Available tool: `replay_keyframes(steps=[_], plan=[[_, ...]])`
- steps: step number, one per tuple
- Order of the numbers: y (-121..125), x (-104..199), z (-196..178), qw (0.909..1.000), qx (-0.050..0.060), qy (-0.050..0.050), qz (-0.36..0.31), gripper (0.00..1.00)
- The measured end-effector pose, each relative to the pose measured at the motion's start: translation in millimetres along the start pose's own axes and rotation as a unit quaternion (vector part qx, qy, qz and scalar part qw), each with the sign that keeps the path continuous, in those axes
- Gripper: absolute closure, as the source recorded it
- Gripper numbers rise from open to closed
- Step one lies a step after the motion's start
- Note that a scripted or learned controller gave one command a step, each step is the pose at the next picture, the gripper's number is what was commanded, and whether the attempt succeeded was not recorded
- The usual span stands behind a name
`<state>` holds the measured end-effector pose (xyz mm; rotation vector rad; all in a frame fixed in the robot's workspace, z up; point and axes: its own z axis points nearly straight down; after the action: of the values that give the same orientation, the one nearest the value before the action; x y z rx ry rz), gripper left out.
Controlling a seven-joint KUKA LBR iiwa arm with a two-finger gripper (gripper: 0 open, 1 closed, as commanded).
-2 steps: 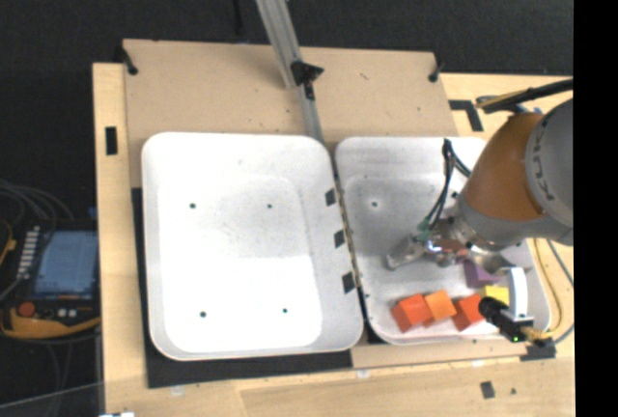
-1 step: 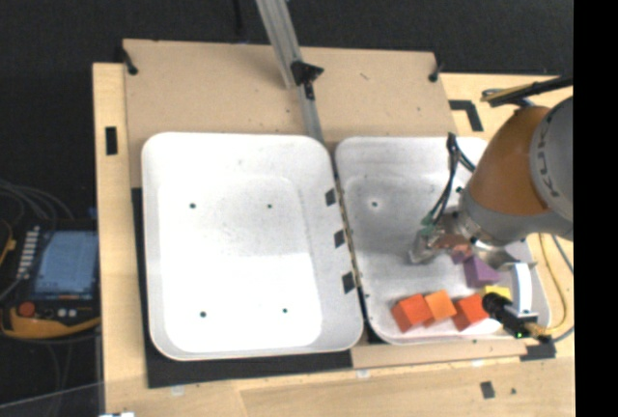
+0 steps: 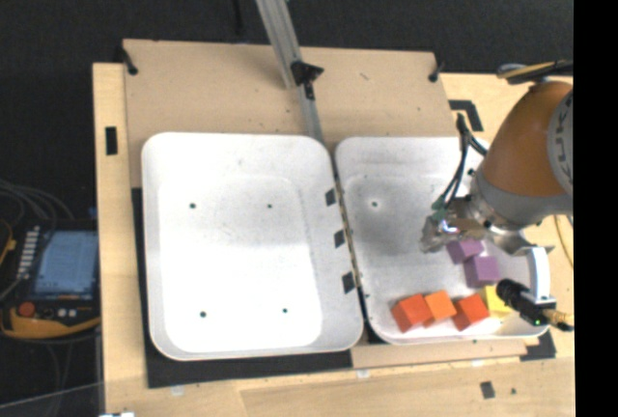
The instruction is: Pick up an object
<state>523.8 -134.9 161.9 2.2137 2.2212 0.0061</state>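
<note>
The arm reaches in from the right over the right bin (image 3: 386,164). My gripper (image 3: 442,232) hangs low over that bin's right half, just left of two purple blocks (image 3: 475,259). Along the bin's front edge lie three orange blocks (image 3: 436,308) in a row, with a yellow block (image 3: 497,299) to their right. Nothing shows between the fingers from this angle, and the wrist hides much of them.
The left bin (image 3: 237,241) sits beside the right one, split from it by a rim with black clips (image 3: 340,236). A slanted metal pole (image 3: 275,10) rises from the back of the bench. A blue-screened device (image 3: 58,270) lies off the bench at left.
</note>
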Motion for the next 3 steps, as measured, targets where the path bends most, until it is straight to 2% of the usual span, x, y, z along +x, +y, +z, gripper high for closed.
replay_keyframes(steps=[1,2,3], plan=[[-0.9,-7.2,-62.4,1.0000,-0.001,-0.001,0.000,1.00],[1.1,-8.5,-105.7,1.0000,0.000,0.000,-0.001,1.00],[24.6,37.8,-92.4,1.0000,0.002,0.000,0.000,1.00]])
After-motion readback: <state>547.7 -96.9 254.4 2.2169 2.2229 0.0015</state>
